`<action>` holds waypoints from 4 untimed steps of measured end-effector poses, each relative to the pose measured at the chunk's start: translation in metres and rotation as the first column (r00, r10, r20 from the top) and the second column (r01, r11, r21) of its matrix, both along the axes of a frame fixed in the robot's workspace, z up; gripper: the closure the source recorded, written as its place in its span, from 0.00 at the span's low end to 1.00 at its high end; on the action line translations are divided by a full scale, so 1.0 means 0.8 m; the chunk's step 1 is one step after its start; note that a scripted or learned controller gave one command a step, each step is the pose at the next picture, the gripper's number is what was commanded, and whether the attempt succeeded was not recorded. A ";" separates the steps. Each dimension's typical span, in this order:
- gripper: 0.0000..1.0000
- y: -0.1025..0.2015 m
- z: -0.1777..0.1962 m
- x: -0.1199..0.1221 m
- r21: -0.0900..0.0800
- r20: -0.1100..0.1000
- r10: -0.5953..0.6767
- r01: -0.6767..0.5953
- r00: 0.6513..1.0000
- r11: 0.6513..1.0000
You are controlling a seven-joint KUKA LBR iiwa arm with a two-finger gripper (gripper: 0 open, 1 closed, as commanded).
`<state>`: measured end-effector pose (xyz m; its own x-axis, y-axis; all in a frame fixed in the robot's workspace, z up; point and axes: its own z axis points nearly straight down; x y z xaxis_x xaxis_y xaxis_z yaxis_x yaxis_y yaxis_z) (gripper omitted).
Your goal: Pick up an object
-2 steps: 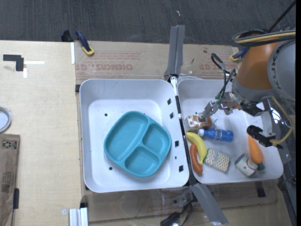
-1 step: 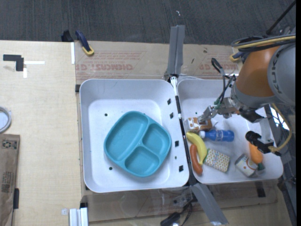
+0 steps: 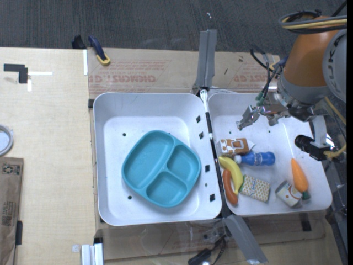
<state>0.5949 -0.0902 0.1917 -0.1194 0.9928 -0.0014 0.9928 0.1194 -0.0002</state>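
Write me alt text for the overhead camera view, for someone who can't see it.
A grey and orange robot arm reaches from the right, its gripper above the right bin, which contains a banana, a blue bottle, a carrot and small packages. The left bin holds a blue divided plate.

Blue divided plate (image 3: 161, 169) in left bin (image 3: 105, 148), toys in right bin (image 3: 314, 200)

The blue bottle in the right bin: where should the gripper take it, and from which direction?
Grip the blue bottle across its round body, mid-length, coming straight down. It lies on its side, its white cap toward the banana. The small carton sits close above, so the far end looks roomier.
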 end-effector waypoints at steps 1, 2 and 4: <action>0.00 -0.039 -0.101 -0.051 0.001 0.020 -0.009 0.009 1.000 1.000; 0.00 -0.021 -0.069 -0.051 0.000 0.000 -0.098 0.098 0.995 0.995; 1.00 -0.061 -0.089 -0.045 0.008 0.036 -0.120 0.120 0.992 0.993</action>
